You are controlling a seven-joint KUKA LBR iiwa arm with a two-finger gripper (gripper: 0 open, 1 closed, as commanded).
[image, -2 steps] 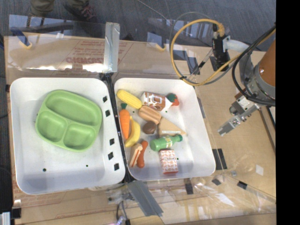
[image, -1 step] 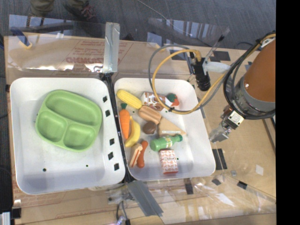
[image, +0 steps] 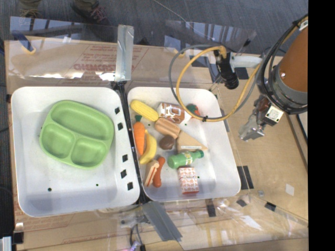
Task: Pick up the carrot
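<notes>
1. While the gripper (image: pixel 253 132) hangs over the bench just off the right bin's (image: pixel 222 179) right edge, you have the whole width of that bin to cross before reaching the carrot (image: pixel 139 138). I cannot tell whether it is ready to grasp.
2. You find the carrot against the right bin's left wall, lying lengthwise along it, with the corn cob (image: pixel 143 110) just beyond its top end and the banana (image: pixel 149 148) touching its right side.
3. You risk pinching the banana along with the carrot, since the two lie pressed together.
4. You may strike the bin wall, because the carrot sits so near it.
5. You could snag the yellow cable (image: pixel 183 70) looping over the bin's far right corner during the reach.
6. You also face a crowded middle; the green bottle (image: pixel 185 158) and sausage (image: pixel 156 170) might be knocked.
</notes>
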